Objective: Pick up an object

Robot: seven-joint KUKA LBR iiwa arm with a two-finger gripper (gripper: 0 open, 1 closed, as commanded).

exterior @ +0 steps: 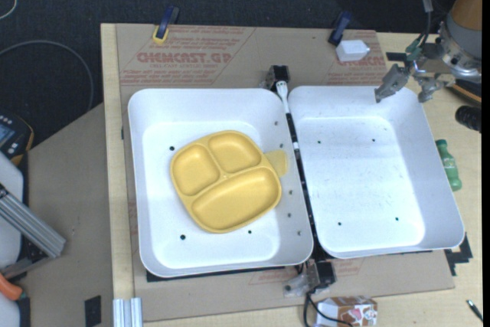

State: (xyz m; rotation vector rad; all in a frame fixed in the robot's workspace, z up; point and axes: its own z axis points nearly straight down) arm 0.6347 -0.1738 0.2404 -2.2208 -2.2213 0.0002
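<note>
A yellow divided plate (pixel 224 179) with three compartments lies in the left white bin (pixel 153 241), roughly at its middle. My gripper (pixel 407 85) hangs over the back right corner of the right white bin (pixel 383 237), far from the plate. Its two fingers (pixel 389 83) are spread apart with nothing between them.
A small white block (pixel 352 50) and two blue clamps (pixel 164 24) sit on the cardboard behind the bins. A green object (pixel 448 163) lies just outside the right bin's right wall. Black clips join the bins at back and front.
</note>
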